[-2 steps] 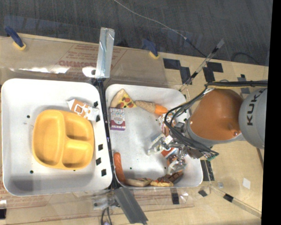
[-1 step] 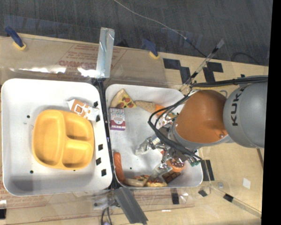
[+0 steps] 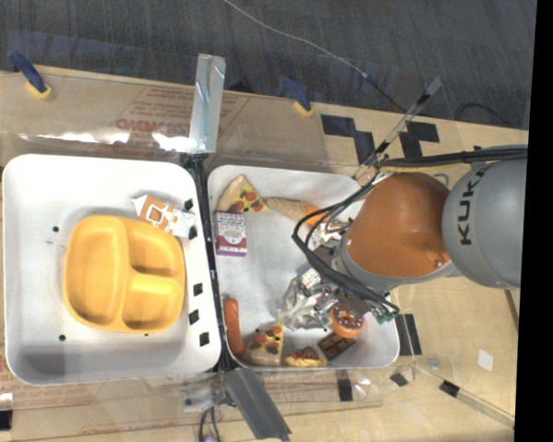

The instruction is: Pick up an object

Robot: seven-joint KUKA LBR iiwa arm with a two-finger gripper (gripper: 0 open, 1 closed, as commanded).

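My arm reaches in from the right of the frame, its orange band sitting over the right bin (image 3: pixel 260 182), and my gripper (image 3: pixel 320 299) is down low in the lower right part of that bin, among the toy food. From this slanted view I cannot tell how it is set or whether anything is caught in it; the metal parts are tangled in with cables and clutter. Just below and right of it lie a chocolate bar (image 3: pixel 336 344) and a small orange-red piece (image 3: pixel 349 322). Along the bin's lower edge sit a pizza slice (image 3: pixel 264 344) and a waffle-like snack (image 3: pixel 303 358), with a hot dog (image 3: pixel 231 322) against the left wall. Toward the upper left of that bin are another pizza wedge (image 3: pixel 243 196) and a small purple carton (image 3: pixel 230 233). The left bin (image 3: pixel 38 180) holds a yellow divided plate (image 3: pixel 123 273) with an orange-and-white packet (image 3: pixel 163 214) touching its upper right edge.
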